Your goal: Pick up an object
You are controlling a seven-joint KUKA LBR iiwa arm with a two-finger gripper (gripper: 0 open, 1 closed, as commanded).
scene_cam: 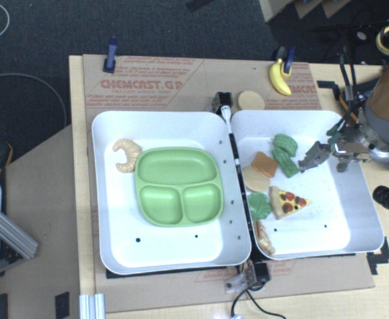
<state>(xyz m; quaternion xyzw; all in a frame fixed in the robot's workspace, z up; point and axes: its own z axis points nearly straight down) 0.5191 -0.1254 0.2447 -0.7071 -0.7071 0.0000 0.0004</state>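
Gripper (pixel 312 158) hovers in the right bin (pixel 354 224), jaws apart, gripping nothing, just right of the green pickle (pixel 286 154). Red "CHEMCAST GP" lettering (pixel 141 83) runs along the far surface (pixel 174 72).

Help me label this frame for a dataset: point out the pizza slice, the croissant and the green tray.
pizza slice (pixel 288 201): camera view, on its topped middle.
croissant (pixel 127 154): camera view, on the middle of its curve.
green tray (pixel 178 166): camera view, on the floor of its large compartment.
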